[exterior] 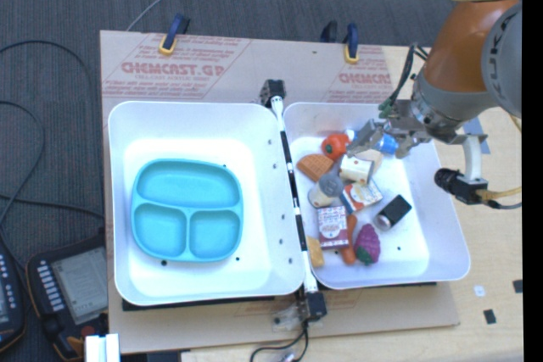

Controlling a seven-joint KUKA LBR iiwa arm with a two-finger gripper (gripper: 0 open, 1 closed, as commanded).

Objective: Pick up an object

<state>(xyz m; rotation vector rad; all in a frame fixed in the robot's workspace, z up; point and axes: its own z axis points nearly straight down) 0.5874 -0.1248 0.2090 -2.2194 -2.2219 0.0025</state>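
A: Over the right bin (441,254) you've got the gripper (379,134), low at the upper edge of the pile. Can't tell whether it's spread or pressed together.
B: Objects?
A: Clustered in that bin's left half: orange toy (336,143), cream block (357,169), black cylinder (392,212), purple berry (367,242). Nothing visibly pinched.
B: Left bin (119,182)?
A: You see a blue divided plate (187,209) lying flat in it.

Two bins sit side by side on the bench (170,68). A divided plate (187,210) lies in the left bin (123,182), toward its near edge. A heap of small toys (348,208) lies in the right bin (441,242), against its left edge.
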